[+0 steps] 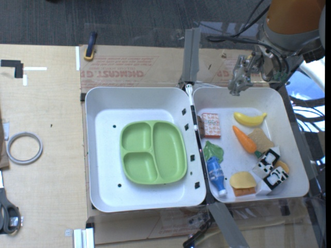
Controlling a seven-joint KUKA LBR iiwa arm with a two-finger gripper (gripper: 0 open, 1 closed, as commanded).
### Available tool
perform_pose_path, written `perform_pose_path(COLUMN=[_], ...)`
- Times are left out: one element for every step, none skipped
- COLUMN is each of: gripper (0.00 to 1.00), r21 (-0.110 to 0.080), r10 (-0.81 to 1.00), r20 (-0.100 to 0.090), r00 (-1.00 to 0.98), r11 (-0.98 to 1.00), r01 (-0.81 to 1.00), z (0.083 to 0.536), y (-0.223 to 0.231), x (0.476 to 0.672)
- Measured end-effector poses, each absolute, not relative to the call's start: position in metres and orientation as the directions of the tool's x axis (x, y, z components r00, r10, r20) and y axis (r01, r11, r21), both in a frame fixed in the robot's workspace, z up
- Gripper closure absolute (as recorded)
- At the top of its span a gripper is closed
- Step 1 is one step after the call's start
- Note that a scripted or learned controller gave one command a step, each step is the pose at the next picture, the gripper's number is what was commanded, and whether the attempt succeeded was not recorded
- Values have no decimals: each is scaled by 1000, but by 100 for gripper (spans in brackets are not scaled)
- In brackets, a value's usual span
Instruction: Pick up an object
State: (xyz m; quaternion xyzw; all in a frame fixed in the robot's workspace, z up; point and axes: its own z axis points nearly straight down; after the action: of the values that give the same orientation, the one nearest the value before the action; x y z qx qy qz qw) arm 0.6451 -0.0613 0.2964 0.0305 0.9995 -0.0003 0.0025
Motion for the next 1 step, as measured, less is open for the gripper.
perform_pose_path(gripper=[0], r21=[0], r10=[60], r20=[-5], r00=[-998], r11=[998], r01=[60], z=[296], y=[-61], x=[645])
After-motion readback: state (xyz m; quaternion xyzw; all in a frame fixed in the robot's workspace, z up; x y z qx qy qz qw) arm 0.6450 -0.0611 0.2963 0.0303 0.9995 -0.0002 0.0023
